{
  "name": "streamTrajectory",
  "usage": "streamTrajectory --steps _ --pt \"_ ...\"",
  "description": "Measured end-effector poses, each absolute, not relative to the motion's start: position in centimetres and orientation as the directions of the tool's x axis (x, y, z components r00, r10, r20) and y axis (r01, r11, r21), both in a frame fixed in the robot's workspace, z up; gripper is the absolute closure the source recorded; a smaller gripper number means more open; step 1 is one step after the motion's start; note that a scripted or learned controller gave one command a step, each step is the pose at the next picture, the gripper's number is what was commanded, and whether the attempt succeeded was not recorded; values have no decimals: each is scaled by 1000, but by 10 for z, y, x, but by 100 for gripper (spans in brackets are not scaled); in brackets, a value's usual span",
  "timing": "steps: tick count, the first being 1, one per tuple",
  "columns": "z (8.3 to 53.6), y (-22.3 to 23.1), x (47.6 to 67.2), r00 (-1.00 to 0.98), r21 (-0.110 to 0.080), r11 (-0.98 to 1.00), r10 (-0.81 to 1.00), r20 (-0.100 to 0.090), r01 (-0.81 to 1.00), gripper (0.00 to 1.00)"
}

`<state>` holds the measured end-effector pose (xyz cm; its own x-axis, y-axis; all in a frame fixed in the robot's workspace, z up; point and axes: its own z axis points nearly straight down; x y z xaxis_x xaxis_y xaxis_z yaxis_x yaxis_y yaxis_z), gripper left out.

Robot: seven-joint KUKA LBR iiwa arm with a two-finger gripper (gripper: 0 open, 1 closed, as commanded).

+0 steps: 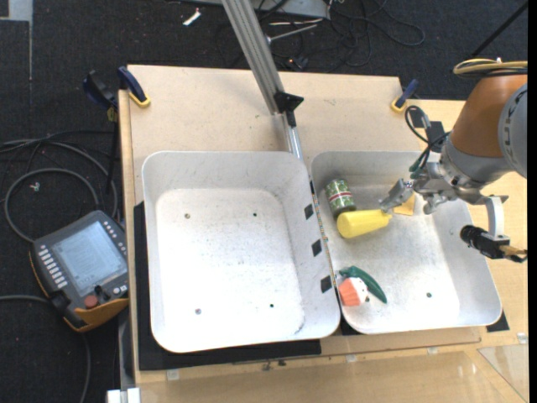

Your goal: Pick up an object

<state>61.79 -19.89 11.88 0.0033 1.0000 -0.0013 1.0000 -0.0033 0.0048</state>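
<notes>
The arm [491, 124] comes in from the right edge of the frame, its orange band sitting at the upper right, and bends down over the right bin [436, 263]. The gripper [401, 198] hangs low over the upper middle of that bin, right at the narrow end of a yellow piece [362, 223]. The metal fingers [394, 196] seem to reach the yellow piece's right tip, but from up here I cannot tell whether they are spread or closed, nor whether anything sits between them.

The yellow piece lies on its side on the bin floor, in the bin's upper left part, its rounded end toward the left. Just above it, touching or nearly so, a small green can [340, 196] lies tipped near the bin's left wall. Lower down in the same bin, near the left wall, rests a small toy [359, 287] with a red and white body and dark green leaves fanning out to the right. It is well apart from the yellow piece.

The left bin [226, 254] sits just beside the right one, their rims meeting in the middle of the frame. A grey pole [256, 44] slants down from the top centre to the bench [210, 112]. At the lower left of the frame, off the bench, a control pendant [80, 263] lies on the dark floor.
</notes>
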Motion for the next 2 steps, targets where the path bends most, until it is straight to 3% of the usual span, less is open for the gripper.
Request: streamTrajectory --steps 1,2 --pt "130 -198 618 2 4 -1 1000 -2 1000 100" --pt "175 -205 622 2 6 -2 1000 -3 1000 100"
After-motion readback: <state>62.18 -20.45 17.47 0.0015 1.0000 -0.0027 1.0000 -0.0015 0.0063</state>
